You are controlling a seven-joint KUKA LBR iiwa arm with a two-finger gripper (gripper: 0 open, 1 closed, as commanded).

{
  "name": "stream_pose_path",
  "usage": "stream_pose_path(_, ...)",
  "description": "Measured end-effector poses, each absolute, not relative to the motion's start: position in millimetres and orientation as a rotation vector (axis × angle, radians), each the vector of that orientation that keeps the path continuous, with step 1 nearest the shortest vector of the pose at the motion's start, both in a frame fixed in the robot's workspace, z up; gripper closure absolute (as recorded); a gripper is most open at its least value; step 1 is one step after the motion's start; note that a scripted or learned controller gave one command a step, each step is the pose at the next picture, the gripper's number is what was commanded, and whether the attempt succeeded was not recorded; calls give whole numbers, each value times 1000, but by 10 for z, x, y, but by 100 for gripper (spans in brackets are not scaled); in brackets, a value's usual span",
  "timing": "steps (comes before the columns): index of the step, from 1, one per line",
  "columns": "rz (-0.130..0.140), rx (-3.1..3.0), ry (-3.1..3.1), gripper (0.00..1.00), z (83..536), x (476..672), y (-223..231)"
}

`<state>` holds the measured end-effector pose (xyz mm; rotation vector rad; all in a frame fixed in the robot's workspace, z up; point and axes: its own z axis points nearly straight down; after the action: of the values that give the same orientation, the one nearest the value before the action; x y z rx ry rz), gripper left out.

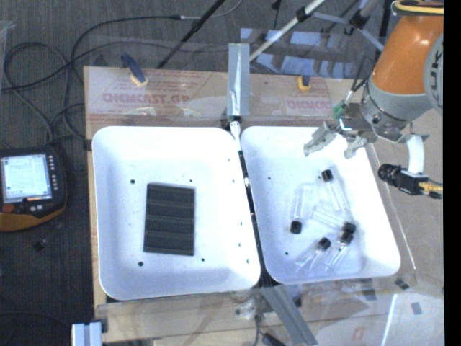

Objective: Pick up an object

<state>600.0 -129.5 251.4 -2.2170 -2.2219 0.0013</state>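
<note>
The gripper (337, 140) hangs over the far part of the right bin (277, 254), fingers spread wide and holding nothing. Nearer in that bin lie 4 clear vials (317, 218); left of it, a black pad (170, 218).

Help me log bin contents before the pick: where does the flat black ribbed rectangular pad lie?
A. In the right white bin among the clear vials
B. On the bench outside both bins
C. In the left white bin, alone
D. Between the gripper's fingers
C: the flat black ribbed rectangular pad lies on the floor of the left white bin, while the clear black-capped vials lie in the right white bin.
</note>
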Motion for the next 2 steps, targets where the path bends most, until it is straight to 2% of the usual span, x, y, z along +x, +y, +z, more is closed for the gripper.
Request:
stream_pose_path(1,3,-2177,-2260,0,1377,5808,-1328)
stream_pose_path(2,-14,-2184,-2275,0,915,5439,-1300)
